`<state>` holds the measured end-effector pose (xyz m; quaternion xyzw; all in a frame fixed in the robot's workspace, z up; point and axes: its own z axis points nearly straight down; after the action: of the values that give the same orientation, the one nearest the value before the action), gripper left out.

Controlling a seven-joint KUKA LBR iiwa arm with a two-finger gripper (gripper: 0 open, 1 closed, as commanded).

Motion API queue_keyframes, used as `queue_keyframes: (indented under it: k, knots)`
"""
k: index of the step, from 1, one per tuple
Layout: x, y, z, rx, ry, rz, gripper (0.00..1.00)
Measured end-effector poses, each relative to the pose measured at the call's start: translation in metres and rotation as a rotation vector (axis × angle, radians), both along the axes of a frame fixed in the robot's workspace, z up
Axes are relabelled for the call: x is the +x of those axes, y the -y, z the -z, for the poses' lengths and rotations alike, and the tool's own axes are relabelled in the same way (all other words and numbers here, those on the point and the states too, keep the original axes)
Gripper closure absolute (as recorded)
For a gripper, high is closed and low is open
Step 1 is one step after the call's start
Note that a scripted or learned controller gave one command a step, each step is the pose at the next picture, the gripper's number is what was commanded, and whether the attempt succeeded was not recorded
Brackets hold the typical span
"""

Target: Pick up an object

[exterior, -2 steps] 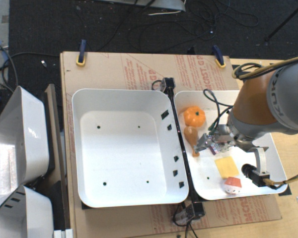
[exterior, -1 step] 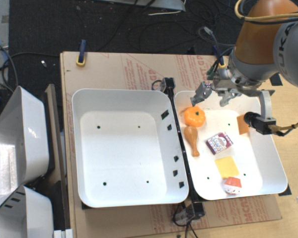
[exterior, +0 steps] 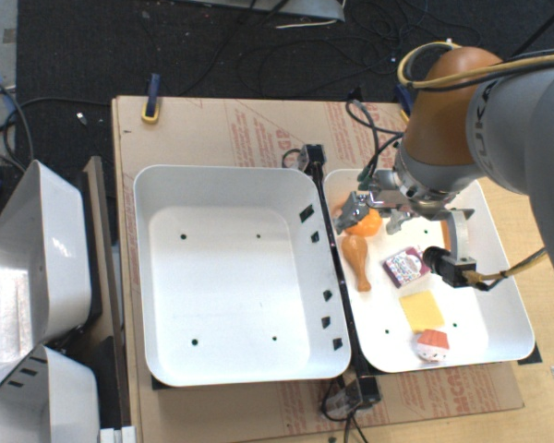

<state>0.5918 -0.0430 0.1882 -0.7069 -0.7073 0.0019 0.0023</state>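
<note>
Now, arm: you see the arm (exterior: 508,127) enter from the right of the frame, and its orange band covers the upper part of the right bin (exterior: 494,326).
Gripper: the gripper (exterior: 355,212) sits at the upper left of the right bin, close to the wall shared with the left bin (exterior: 231,284).
Grip state: you cannot tell whether it is released or clenched, because the wrist hides much of it from above.
Orange piece: a small round orange piece (exterior: 371,222) lies right against the gripper, partly covered by it. You cannot tell whether it is gripped or only lying beside it.
Drumstick: a tan drumstick (exterior: 356,258) lies just below the orange piece, slanting down to the right on the bin floor.
Packet: a purple and white packet (exterior: 403,266) lies to the right of the drumstick. Its print is too small to read.
Yellow block: a flat yellow block (exterior: 423,310) lies below the packet, apart from it.
Red-white piece: a small red-white piece (exterior: 432,343) lies near the bin's lower edge, and its shape is hard to make out.
Left bin: you see only a white floor with a few dark dots.
Bench: the bench (exterior: 222,132) is brown board, and its lower right corner is cut off by the frame.
</note>
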Motion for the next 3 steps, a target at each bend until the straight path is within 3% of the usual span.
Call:
queue_keyframes:
  k: [1, 2, 3]
  knots:
    - [0.027, -0.052, -0.105, 0.001, 0.019, -0.009, 0.00]
    - [-0.025, -0.077, -0.003, 0.000, -0.006, 0.000, 0.00]
    - [-0.070, -0.094, -0.093, 0.001, 0.009, -0.005, 0.00]
